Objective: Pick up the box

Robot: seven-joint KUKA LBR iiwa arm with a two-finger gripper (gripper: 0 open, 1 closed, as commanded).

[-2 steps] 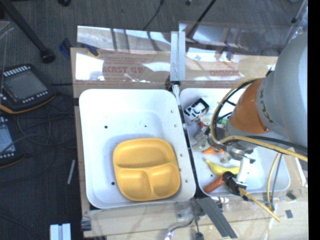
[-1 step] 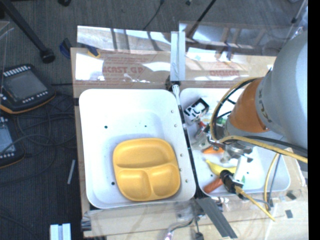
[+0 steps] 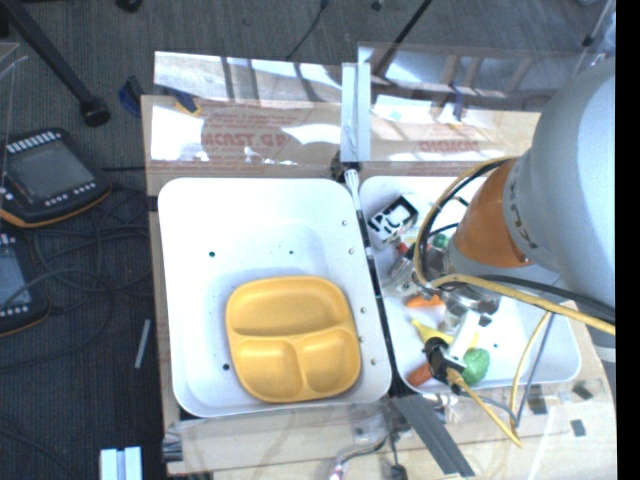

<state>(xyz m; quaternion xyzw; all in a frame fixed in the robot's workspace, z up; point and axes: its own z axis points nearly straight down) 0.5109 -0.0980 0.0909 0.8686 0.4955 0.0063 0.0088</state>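
Small black-and-white box [image 3: 392, 217] near the far left corner of the right bin [image 3: 560, 363], just beyond and left of the claw [image 3: 440, 303], claw's opening impossible to tell under the wrist.

A: What sits in the left bin [image 3: 190, 268]?

B: A yellow divided tray [image 3: 293, 337], three compartments, lying flat toward the near side.

A: And the right bin [image 3: 560, 363]?

B: The grey arm [image 3: 580, 188] with its orange band [image 3: 485, 223] hangs over most of it. Beneath are small things: a black-and-white item [image 3: 390, 216] near the far left corner, an orange piece [image 3: 425, 303], a green object [image 3: 475, 364] and something red [image 3: 420, 373] at the near edge.

A: The box?

B: I cannot tell which it is.

A: Cables?

B: Yellow and black ones [image 3: 520, 293] loop across the arm's wrist.
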